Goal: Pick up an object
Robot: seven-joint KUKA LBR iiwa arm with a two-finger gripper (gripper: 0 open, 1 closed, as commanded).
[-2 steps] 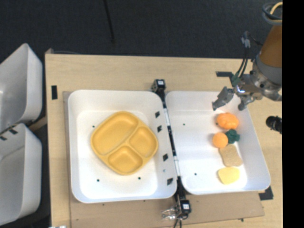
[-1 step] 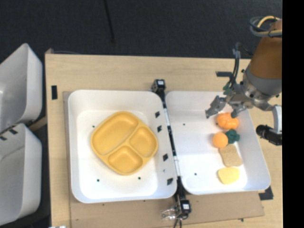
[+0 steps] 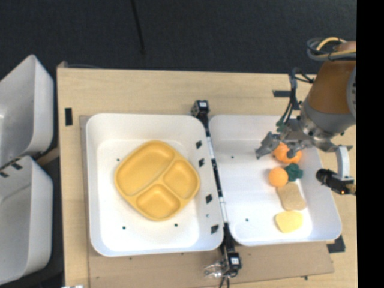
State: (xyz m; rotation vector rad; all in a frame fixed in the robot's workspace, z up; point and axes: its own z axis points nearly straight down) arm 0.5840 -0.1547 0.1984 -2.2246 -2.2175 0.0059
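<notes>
Here, an orange ball [image 3: 287, 153] sits in the right bin [image 3: 246, 179], right of frame, under the hand [image 3: 282, 144], whose spread cannot be told. It looks light, smooth, roll-prone; grip across its middle. Below lie another orange [image 3: 278, 177], tan slab [image 3: 292, 196], yellow piece [image 3: 289, 221].

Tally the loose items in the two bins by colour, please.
Orange: 2, one ball and one orange piece under the gripper
Yellow: 2, divided plate and flat piece
Tan: 1, slab
Dark green: 1, small piece
Total: 6
</notes>
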